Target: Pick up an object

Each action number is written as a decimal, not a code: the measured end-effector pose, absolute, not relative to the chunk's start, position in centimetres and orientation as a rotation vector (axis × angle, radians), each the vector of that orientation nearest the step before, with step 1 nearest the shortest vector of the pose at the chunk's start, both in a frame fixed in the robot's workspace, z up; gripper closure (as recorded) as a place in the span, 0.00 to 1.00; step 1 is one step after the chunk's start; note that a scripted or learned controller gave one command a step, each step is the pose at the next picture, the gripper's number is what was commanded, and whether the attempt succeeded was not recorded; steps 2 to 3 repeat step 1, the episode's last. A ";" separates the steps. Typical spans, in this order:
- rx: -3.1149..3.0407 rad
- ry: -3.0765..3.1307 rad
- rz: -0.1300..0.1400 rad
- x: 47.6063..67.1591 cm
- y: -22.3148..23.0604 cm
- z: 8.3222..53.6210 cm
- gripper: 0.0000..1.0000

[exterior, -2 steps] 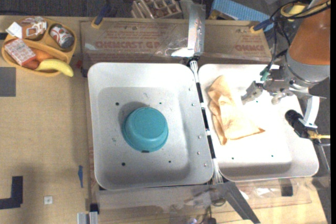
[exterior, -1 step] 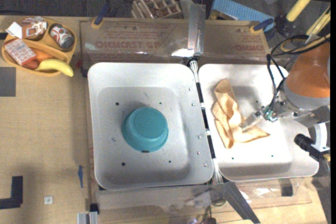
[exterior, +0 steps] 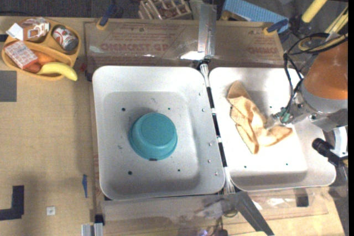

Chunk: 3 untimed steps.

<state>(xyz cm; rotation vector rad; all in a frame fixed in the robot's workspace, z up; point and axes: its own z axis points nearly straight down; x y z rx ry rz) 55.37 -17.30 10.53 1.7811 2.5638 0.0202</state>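
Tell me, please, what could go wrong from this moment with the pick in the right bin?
1. The gripper is at the right edge of the tan cloth, so it may catch only a thin fold, and the cloth could slip out when lifted.
2. The cloth is limp and crumpled; it may drag across the right bin instead of rising.
3. The black cables hang near the wrist and might snag.
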 end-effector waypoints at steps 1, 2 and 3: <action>1.927 2.480 0.001 58.6 -7.1 18.5 1.00; 1.927 2.480 0.001 58.6 -7.1 18.5 1.00; 1.927 2.480 0.001 58.6 -7.1 18.5 1.00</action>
